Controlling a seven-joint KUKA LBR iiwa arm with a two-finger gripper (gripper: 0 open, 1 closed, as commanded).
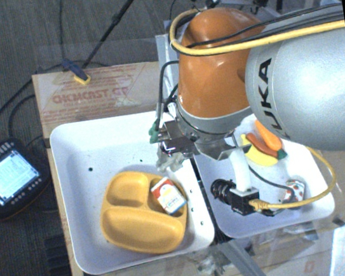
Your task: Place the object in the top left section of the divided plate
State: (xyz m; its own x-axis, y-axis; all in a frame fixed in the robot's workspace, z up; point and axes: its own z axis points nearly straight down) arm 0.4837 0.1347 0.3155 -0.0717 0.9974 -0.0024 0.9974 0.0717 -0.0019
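A yellow divided plate (137,226) lies in the left bin (79,180), toward its front right. A small white carton with a red and orange label (169,196) rests in the plate's small section on the right side. The section at the plate's upper left (127,188) holds nothing, and neither does the large front one. My gripper (170,154) hangs under the orange wrist just above the carton and the plate's far right rim, over the wall between the two bins. The wrist hides most of it.
The right bin (317,205) holds an orange and yellow toy food piece (263,145) by the arm and a small shiny object (296,189) near the front right. The big grey and orange arm covers the back of the right bin. A handheld pendant (5,178) lies off the bench at left.
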